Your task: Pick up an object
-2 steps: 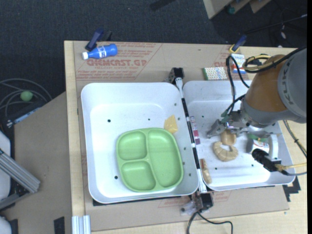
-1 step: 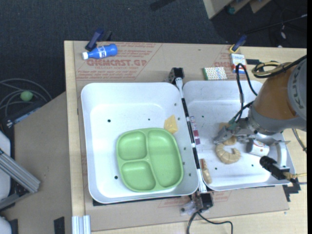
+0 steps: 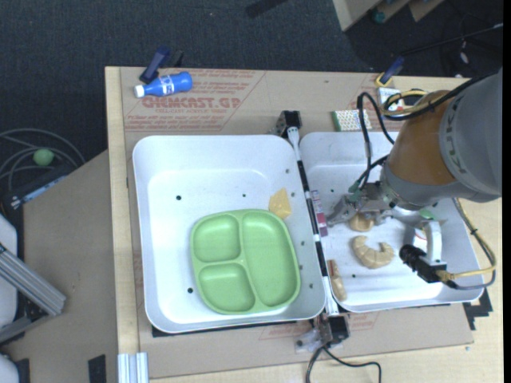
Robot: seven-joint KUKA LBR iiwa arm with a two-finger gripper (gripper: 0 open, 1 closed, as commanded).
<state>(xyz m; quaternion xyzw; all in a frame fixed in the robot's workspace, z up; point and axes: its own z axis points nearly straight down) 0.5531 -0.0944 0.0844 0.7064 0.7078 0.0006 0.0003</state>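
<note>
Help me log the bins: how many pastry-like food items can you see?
3, possibly more hidden under the arm: a croissant in the right bin, a small yellowish piece in the left bin beside the green tray, and a tan piece at the right bin's left edge.

A bulky grey arm point(image 3: 479, 134) wears an orange band point(image 3: 419, 154), with black cables point(image 3: 369, 142) looping alongside.

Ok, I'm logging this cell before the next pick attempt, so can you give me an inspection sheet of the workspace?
Surface: wooden bench bearing left bin and right bin.
Job's things: green divided plate and tan piece in the left bin; croissant-shaped item and small tan item in the right bin.
Clutter: blue and white bottle on the bench behind the bins.
Grippers: gripper low over the right bin; jaw state unclear.
Cables: black cables along the arm; coil on the floor.
Surroundings: dark carpet.
</note>
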